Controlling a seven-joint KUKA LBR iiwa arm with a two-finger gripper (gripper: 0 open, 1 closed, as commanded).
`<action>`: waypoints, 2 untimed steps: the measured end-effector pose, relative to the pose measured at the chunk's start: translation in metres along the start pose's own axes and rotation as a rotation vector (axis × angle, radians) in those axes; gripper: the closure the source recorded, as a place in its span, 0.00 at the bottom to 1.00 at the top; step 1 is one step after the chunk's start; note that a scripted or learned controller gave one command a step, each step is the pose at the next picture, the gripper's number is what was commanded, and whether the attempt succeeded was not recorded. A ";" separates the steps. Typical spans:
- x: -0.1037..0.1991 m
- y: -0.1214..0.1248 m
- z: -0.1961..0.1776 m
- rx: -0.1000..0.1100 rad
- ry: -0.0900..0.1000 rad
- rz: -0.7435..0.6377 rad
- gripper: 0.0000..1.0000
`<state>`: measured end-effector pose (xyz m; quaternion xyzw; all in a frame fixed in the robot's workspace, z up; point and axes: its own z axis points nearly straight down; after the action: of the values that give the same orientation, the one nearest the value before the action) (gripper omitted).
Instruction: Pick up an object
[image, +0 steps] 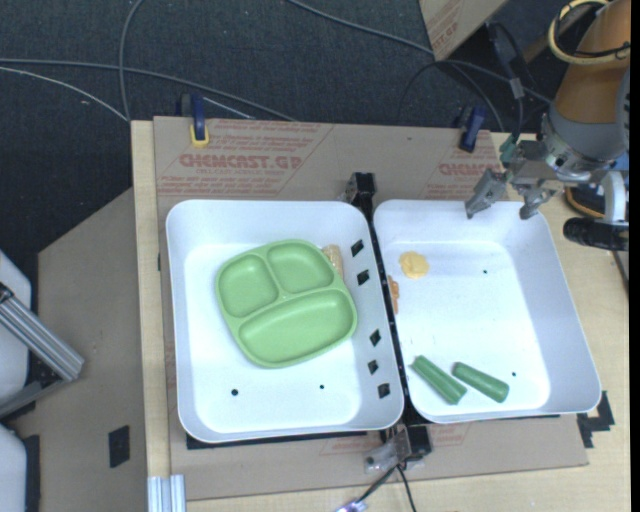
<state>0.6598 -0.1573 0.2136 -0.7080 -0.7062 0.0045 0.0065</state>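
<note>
My gripper (505, 200) hangs above the far edge of the right bin (560, 300), its two fingers spread open with nothing between them. In that bin lie a small yellow piece (414, 264) near the far left corner and two green cylinders (437, 380) (481, 382) near the front edge. The left bin (190, 300) holds a green divided plate (287, 301), with a small tan item (332, 260) at the plate's far right rim.
A black divider with clips (366, 290) runs between the bins. Blue clamps (200, 128) (471, 127) hold the cardboard base at the back. Cables cross the dark floor behind. A small orange bit (394, 293) lies by the divider.
</note>
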 end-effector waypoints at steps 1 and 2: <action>0.001 0.003 -0.009 -0.015 -0.002 -0.003 0.00; 0.008 0.001 0.036 -0.010 -0.001 -0.004 0.00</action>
<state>0.6604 -0.1495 0.1780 -0.7068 -0.7074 0.0013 0.0027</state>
